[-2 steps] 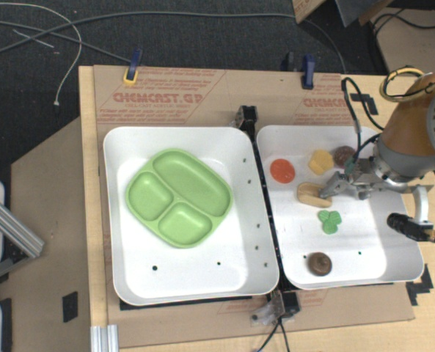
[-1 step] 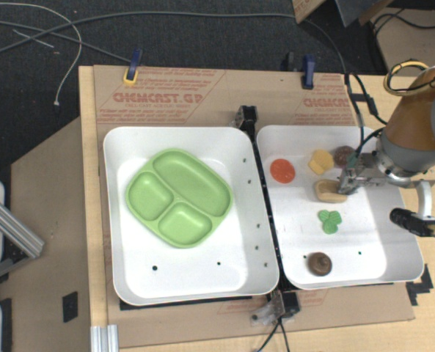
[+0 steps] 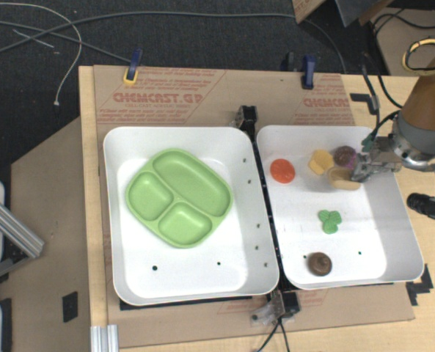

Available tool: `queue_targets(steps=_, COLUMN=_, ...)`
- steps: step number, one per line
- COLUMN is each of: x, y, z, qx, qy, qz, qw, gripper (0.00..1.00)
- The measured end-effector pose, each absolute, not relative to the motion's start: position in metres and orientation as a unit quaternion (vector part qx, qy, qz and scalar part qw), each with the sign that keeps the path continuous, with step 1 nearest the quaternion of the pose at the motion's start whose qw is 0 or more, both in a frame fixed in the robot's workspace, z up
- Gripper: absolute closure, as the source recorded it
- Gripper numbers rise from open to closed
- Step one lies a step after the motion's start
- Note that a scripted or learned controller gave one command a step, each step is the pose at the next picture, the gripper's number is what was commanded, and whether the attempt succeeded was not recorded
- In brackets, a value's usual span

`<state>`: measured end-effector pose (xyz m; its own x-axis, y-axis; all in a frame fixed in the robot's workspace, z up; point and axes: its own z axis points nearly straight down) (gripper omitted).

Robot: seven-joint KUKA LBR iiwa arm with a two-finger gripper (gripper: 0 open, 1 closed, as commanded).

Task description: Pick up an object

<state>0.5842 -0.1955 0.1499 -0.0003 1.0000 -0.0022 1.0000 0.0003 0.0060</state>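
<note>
In the right bin (image 3: 378, 233) lie an orange-red round piece (image 3: 282, 170), a yellow piece (image 3: 320, 161), a purple round piece (image 3: 345, 155), a tan piece (image 3: 344, 181), a small green leafy piece (image 3: 329, 221) and a brown round piece (image 3: 319, 263). My gripper (image 3: 364, 165) is low at the bin's far right, right beside the purple and tan pieces. Its tip is partly hidden by the wrist, and I cannot make out whether anything is held.
The left bin (image 3: 129, 270) holds a green divided plate (image 3: 178, 196). The arm's orange band (image 3: 426, 101) reaches in over the right bin's far right rim. Clamps and cables sit along the bench's far edge.
</note>
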Motion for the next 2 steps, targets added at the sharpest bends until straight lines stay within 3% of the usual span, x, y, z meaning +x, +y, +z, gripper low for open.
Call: queue_targets(steps=2, x=0.58, y=-0.203, z=0.239, qx=0.707, qy=0.707, qz=0.0014, qw=0.003, gripper=1.0)
